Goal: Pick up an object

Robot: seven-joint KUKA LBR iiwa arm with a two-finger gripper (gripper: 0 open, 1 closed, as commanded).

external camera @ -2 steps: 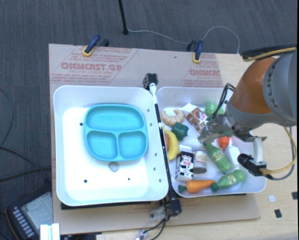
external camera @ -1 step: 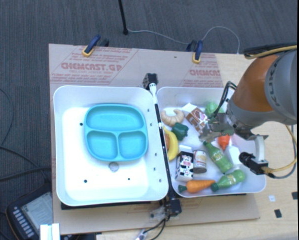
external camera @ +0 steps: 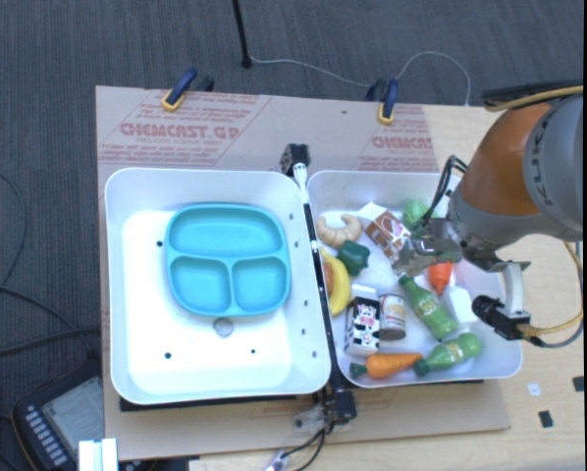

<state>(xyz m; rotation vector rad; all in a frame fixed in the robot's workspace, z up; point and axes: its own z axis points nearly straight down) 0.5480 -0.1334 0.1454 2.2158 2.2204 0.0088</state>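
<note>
White bins side by side on cardboard-covered surface (external camera: 176, 130). Left bin (external camera: 136, 361) holds blue divided tray (external camera: 228, 260), flat, centre-left of frame. Right bin (external camera: 500, 361) crowded with toy food: croissant (external camera: 337, 229), banana (external camera: 339, 285), carrot (external camera: 392, 365), green bottle (external camera: 426, 307), small can (external camera: 393, 316), milk carton (external camera: 363, 326). Claw (external camera: 418, 253) low over clutter, upper middle of right bin, likely positioned there for a grasp among packed items. Claw opening and hold: cannot tell. Arm (external camera: 514, 189) enters from right of frame.

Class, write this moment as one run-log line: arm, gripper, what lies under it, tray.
arm: over right bin | gripper: low among toys | under it: green bottle | tray: left bin
</note>
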